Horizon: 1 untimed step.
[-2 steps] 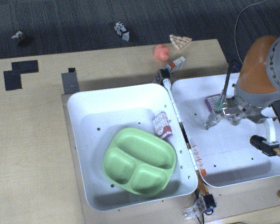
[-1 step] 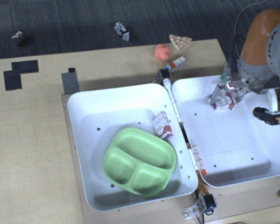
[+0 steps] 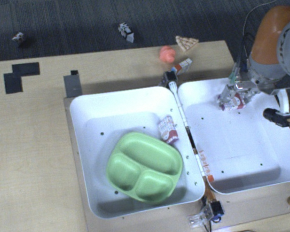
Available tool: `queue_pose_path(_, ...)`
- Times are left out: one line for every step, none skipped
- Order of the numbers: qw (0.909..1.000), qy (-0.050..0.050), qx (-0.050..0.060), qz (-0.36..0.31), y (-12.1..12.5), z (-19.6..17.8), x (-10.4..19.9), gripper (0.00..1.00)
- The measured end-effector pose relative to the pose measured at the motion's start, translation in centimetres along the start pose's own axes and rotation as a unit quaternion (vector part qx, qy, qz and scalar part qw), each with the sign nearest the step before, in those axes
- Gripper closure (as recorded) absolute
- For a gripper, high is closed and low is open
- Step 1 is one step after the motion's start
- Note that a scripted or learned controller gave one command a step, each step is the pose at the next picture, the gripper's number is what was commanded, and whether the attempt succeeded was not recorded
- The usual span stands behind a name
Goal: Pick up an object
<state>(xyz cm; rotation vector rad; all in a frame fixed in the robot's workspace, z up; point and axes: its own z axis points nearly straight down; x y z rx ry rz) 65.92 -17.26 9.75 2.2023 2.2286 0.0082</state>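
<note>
A green divided plate (image 3: 144, 167) lies tilted in the left bin (image 3: 93, 147), towards its front. A small red and white packet (image 3: 167, 129) rests just behind the plate, near the wall between the bins. My gripper (image 3: 234, 97) hangs low over the back of the right bin (image 3: 247, 151), far to the right of both objects. A small red and white patch shows at its tip; whether that is a held object is unclear.
Behind the bins on the bench lie an orange ball (image 3: 167, 54), a tan wedge (image 3: 187, 42) and a small tube (image 3: 182, 66). The arm's grey body with its orange band (image 3: 276, 39) covers the right bin's far right corner.
</note>
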Motion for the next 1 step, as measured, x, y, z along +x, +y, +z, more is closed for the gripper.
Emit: queue_pose_path(1.0, 0.002, 0.002, 0.003, -2.7, -8.94, 10.31, 1.0)
